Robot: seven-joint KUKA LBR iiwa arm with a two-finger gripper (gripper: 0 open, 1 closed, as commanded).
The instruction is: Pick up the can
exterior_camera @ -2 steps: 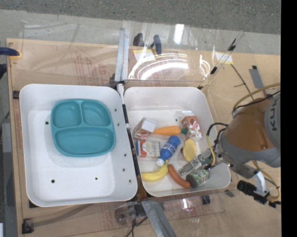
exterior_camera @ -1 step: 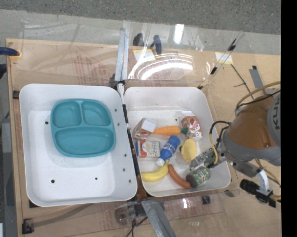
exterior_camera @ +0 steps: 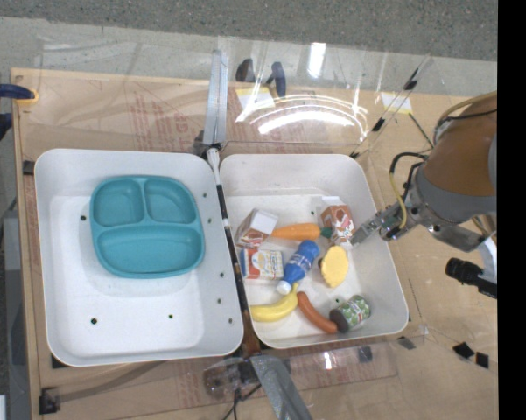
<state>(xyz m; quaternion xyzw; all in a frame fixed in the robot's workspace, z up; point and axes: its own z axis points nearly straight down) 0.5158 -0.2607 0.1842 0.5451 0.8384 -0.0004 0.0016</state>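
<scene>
Arm: the grey arm (exterior_camera: 459,178) with its orange band is seen reaching in from the right, over the right bin's right rim.
Gripper: the gripper (exterior_camera: 361,234) is held low at the right side of the right bin (exterior_camera: 284,169), just beside a red-and-white can; how far its jaws are parted cannot be told, and nothing is seen clamped in it.
Can: the green-labelled can (exterior_camera: 352,311) is found lying on its side in the near right corner of the right bin, touching the end of the sausage, well apart from the gripper.
Second can: the red-and-white can (exterior_camera: 337,220) is placed near the bin's middle right, next to the carrot.
Other items in the right bin: a carrot (exterior_camera: 296,232), a small carton (exterior_camera: 256,227), a flat packet (exterior_camera: 262,263), a blue bottle (exterior_camera: 299,264), a lemon (exterior_camera: 334,267), a banana (exterior_camera: 275,308) and a sausage (exterior_camera: 315,312) are crowded together.
Left bin: the left bin (exterior_camera: 61,261) is occupied by a teal divided plate (exterior_camera: 146,225), set towards its far side.
</scene>
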